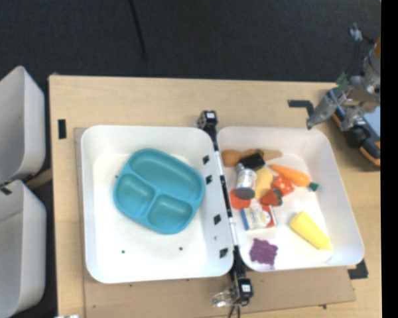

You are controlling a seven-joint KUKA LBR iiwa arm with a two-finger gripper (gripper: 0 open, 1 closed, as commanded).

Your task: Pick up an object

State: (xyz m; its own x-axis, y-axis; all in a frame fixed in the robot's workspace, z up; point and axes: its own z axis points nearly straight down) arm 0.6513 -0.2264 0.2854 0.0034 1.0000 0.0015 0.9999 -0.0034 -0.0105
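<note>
In the camera view the gripper (348, 108) hangs over the surface's far right corner, just outside the right bin (341, 171); whether its fingers are open or closed I cannot tell, and nothing shows between them. The right bin holds a carrot (290, 175), a yellow piece (311, 230), a purple cluster (264, 252), a small can (245, 177) and other toy food; the left bin (96, 244) holds 1 blue divided plate (159, 191).
</note>
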